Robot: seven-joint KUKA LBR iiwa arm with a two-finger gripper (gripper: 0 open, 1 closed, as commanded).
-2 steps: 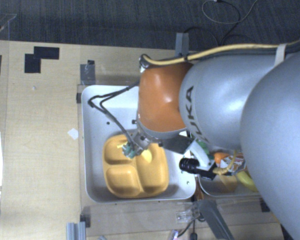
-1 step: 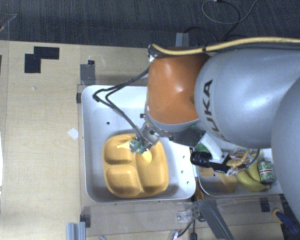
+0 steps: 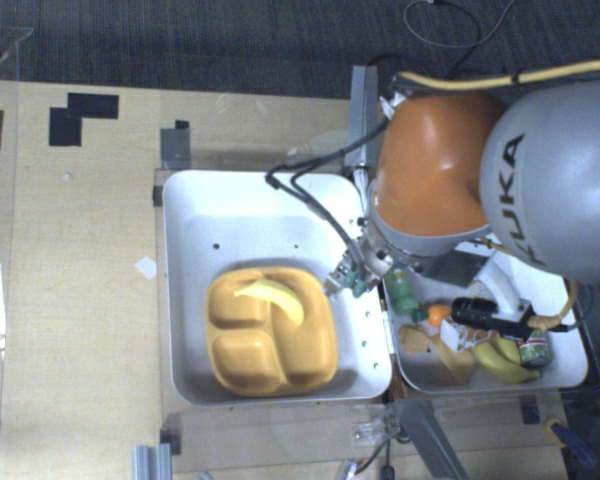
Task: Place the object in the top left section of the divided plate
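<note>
A yellow divided plate sits in the left bin, toward its front. A pale yellow curved piece, like a banana slice, lies in the plate's upper section and reaches toward the upper right. My gripper hangs just right of the plate, over the left bin's right edge and apart from the piece. I see nothing between its tips. The big grey and orange arm hides much of the right bin's back.
The right bin holds several items: a banana, a green bottle, a small orange ball, a small can and brown pieces. A black cable loops over the left bin's back.
</note>
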